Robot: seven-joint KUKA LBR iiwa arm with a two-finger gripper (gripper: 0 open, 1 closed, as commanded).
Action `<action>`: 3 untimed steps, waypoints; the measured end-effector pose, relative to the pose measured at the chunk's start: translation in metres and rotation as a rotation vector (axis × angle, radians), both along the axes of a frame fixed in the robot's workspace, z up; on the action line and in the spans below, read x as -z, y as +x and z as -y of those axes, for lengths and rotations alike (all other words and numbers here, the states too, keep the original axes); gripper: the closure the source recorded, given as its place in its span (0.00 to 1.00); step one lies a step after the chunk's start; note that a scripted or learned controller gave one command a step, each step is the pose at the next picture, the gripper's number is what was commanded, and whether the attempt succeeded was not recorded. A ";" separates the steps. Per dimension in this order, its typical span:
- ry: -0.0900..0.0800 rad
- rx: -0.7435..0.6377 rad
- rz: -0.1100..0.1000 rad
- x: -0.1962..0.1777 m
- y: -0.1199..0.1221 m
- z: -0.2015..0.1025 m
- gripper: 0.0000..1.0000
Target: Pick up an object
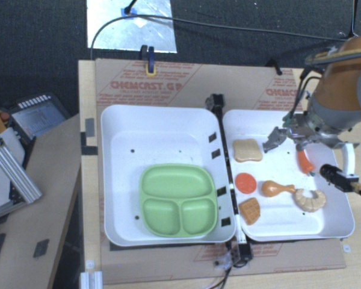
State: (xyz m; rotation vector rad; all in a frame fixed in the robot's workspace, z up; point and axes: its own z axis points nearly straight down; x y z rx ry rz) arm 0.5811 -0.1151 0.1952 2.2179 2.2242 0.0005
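Observation:
My gripper (pixel 293 139) hangs over the back of the right bin (pixel 336 226), with the arm reaching in from the right. Just below and right of it lies a small orange-red sausage-shaped piece (pixel 304 161), partly covered by the wrist. A tan bread slice (pixel 248 150) lies to the gripper's left. Toward the front of this bin sit a red-orange disc (pixel 245 183), a brown drumstick (pixel 277 189), a pale shrimp (pixel 310 200) and a brown cracker-like piece (pixel 249 210).
The left bin (pixel 117 161) holds a green plate (pixel 178 198) with three compartments at its front. A black divider with clips (pixel 222 161) runs between the bins. A cardboard sheet (pixel 168 83) lies under both.

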 end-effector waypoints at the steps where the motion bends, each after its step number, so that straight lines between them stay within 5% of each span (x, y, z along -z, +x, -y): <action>1: 0.001 0.001 -0.002 0.058 -0.006 -0.006 0.00; 2: 0.001 0.002 -0.002 0.110 -0.005 -0.007 0.00; 3: 0.000 0.001 0.002 0.097 -0.004 -0.006 1.00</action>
